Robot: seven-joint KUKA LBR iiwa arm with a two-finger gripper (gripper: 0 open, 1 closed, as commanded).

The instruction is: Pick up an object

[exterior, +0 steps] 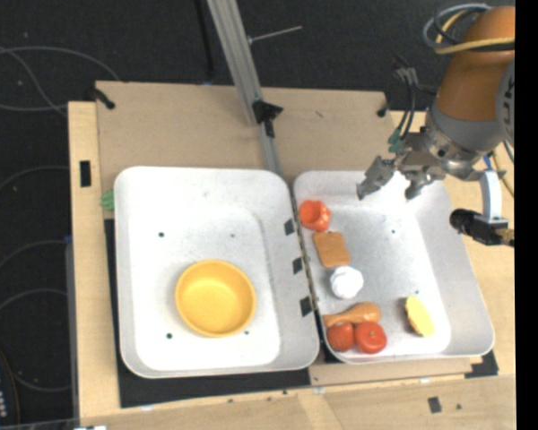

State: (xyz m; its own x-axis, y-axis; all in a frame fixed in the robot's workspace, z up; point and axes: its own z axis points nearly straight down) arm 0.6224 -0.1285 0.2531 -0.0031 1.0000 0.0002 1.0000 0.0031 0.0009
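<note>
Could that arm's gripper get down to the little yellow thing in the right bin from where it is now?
Probably yes. The gripper hangs open over the right bin's far end, and the yellow piece lies apart from the other items, with bare floor between.

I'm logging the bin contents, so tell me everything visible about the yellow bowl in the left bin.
The yellow bowl is round, shallow and a smooth, plastic-looking yellow-orange, with a slightly paler rim and a flat inner floor. It sits upright, mouth up, with nothing visible inside it. It rests on the floor of the left bin, toward the near edge and roughly central across its width. It stands alone, touching only the bin floor, well away from the gripper over the right bin.
</note>
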